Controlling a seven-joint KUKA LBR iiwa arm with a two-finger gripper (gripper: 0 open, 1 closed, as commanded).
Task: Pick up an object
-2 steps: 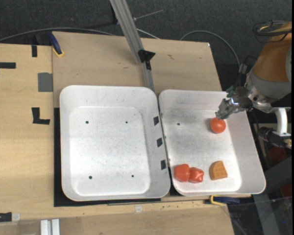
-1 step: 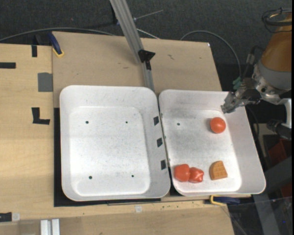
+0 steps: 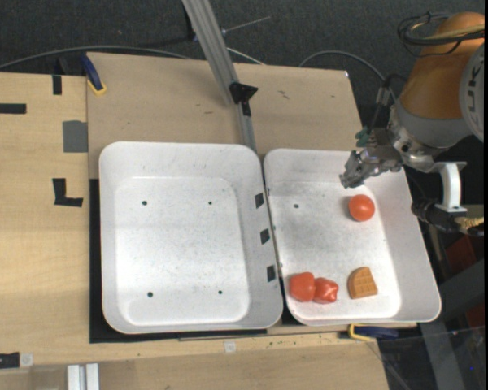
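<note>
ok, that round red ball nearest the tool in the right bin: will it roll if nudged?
Probably. The red ball looks round and sits alone on flat bin floor, so a glancing touch from the tool could send it rolling. It looks smooth, so it may slip off-centre. Weight can't be judged.

Single fixed camera above bench point(image 3: 187, 96), slanted down, both bins point(image 3: 179, 157) framed.
</note>
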